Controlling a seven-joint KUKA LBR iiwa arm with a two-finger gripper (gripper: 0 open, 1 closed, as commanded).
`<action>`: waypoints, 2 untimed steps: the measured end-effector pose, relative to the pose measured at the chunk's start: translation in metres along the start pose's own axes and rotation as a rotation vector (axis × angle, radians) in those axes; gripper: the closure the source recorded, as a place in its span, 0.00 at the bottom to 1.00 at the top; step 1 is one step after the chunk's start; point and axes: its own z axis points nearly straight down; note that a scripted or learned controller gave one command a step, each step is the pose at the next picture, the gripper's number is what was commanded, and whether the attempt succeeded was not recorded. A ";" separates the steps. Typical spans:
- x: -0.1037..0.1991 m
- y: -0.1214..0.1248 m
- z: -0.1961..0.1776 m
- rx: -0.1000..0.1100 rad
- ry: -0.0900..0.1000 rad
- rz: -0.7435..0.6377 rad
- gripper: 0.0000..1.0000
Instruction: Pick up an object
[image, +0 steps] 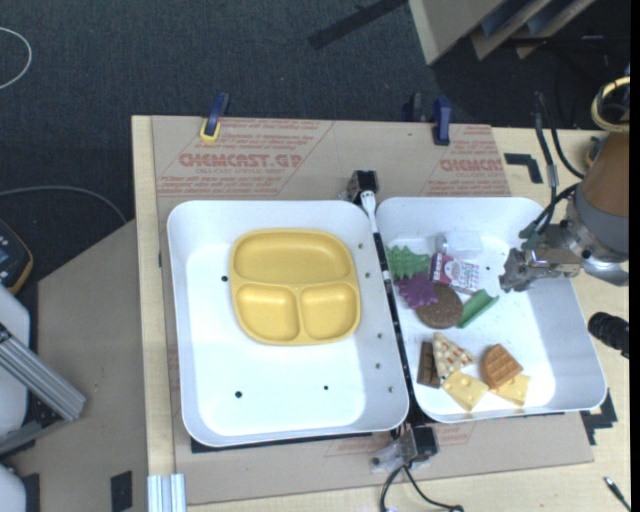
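The right bin (560, 330) holds several toy foods. A green leafy piece (407, 262) and a purple bunch (420, 292) lie by its left wall. Beside them sit a round brown cookie (440, 311), a green stick (478, 307) and a red-and-white packet (456, 269). Nearer the front lie a dark bar (428, 363), a cracker wedge (452, 352), a cheese piece (465, 389) and a brown waffle piece (502, 367). My gripper (518, 270) hangs over the bin's right middle, just right of the packet and above the green stick, apart from both.
The left bin (200, 380) bears a yellow divided plate (295, 285). Both bins rest on a cardboard sheet (300, 150) held by clamps at the back. The grey arm (600, 235) comes in over the right bin's right rim. A cable (550, 150) runs behind it.
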 end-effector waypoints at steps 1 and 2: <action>0.046 0.026 -0.007 0.000 0.000 0.000 1.00; 0.095 0.049 0.012 0.001 0.000 0.001 1.00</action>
